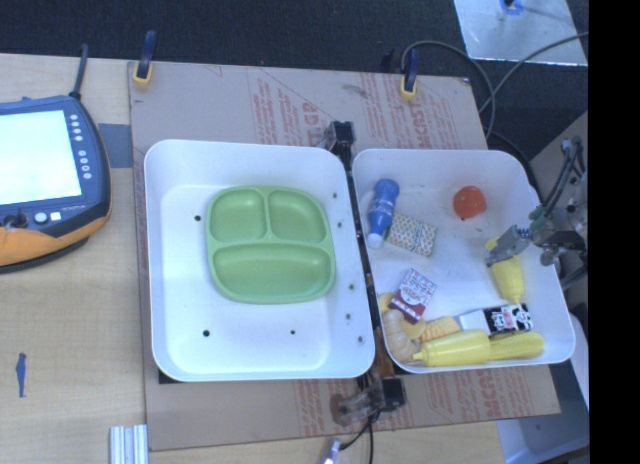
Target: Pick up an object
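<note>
The right bin [440, 177] holds several items. A blue bottle [381, 210] lies at its left wall, next to a small patterned box [411, 235]. A red ball [469, 202] sits toward the back. A red-and-white packet [413, 294] lies in the middle. Along the front wall lie a long yellow piece [478, 349] and a black-and-white carton [508, 320]. My gripper [530, 238] hangs at the bin's right edge, just above a small yellow item [508, 278]. Nothing can be seen held in it.
The left bin [175, 352] holds a green divided plate [270, 244]. A teach pendant with a white screen [45, 177] lies on the bench at far left. Clamps [143, 67] and cables [450, 52] sit along the cardboard's back edge.
</note>
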Robot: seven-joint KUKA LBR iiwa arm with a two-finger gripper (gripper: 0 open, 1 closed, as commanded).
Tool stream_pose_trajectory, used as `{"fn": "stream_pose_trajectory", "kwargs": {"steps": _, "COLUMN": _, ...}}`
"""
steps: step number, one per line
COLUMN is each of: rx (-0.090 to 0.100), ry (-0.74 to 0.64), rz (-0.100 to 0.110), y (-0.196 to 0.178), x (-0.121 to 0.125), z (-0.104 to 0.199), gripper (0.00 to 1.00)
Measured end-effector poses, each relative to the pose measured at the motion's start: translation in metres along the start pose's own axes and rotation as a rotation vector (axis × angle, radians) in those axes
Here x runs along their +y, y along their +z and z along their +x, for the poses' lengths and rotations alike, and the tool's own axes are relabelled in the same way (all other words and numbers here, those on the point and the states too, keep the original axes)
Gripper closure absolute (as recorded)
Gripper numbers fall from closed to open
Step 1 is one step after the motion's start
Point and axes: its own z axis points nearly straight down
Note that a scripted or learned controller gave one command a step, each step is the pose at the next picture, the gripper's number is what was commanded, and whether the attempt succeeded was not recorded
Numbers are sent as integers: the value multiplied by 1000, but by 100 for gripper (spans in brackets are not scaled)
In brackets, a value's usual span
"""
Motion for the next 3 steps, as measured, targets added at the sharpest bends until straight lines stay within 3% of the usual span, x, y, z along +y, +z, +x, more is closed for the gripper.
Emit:
{"fn": "stream_pose_trajectory", "kwargs": {"steps": 1, "rx": 0, "ry": 0, "rz": -1, "y": 11, "x": 46, "z": -5, "gripper": 0}}
{"fn": "stream_pose_trajectory", "kwargs": {"steps": 2, "rx": 0, "ry": -1, "rz": 2, "y": 89, "x": 26, "z": -5, "gripper": 0}}
{"fn": "stream_pose_trajectory", "kwargs": {"steps": 3, "rx": 0, "ry": 0, "rz": 2, "y": 100, "x": 24, "z": -2, "gripper": 0}}
